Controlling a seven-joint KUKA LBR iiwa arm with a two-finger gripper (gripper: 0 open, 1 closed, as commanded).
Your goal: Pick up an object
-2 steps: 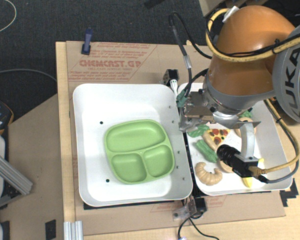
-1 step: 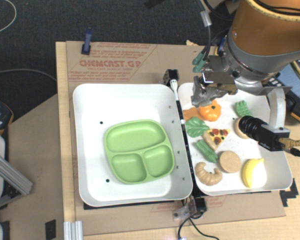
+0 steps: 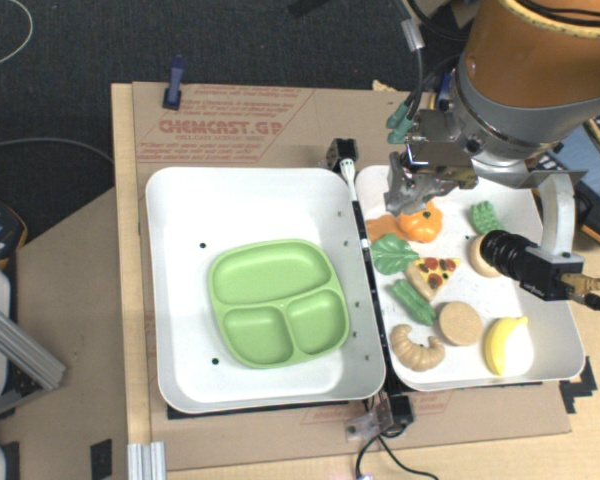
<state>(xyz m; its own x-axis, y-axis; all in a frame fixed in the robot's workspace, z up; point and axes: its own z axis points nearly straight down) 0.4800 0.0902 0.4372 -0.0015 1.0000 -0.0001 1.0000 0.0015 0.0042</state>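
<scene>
Jaws (image 3: 417,203) over round orange toy fruit (image 3: 421,225) w/ green stem.

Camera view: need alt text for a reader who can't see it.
The arm's claw hangs low over the right white bin, just above an orange toy fruit among play foods: a pizza slice, a croissant, a banana. The left bin holds a green divided plate.

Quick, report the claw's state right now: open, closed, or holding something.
Claw: low in the right bin, right over the orange fruit; whether it grips anything cannot be told from this angle.
</scene>
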